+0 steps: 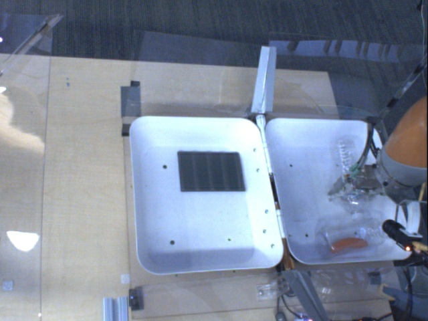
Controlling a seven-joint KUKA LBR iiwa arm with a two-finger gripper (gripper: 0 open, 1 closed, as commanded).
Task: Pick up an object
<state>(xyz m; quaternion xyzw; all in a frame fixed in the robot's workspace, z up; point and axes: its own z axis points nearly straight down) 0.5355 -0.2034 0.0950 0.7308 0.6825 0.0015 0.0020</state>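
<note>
The bench (80, 179) is being occupied by two white bins side by side. The left bin (200, 239) is carrying one dark ribbed rectangle (210, 171) near its far-left part. The right bin (301, 179) is being entered from its right edge by the grey arm (404, 152), whose jaws (351, 187) are being lowered over the bin's middle right; whether they are open or closed cannot be told. One object is being counted in this bin: a clear tube with an orange end (349, 241), lying near the bin's near-right corner. It is lying just nearward of the jaws, its long axis running roughly parallel to the bin's near edge. Nothing is being seen between the jaws.
</note>
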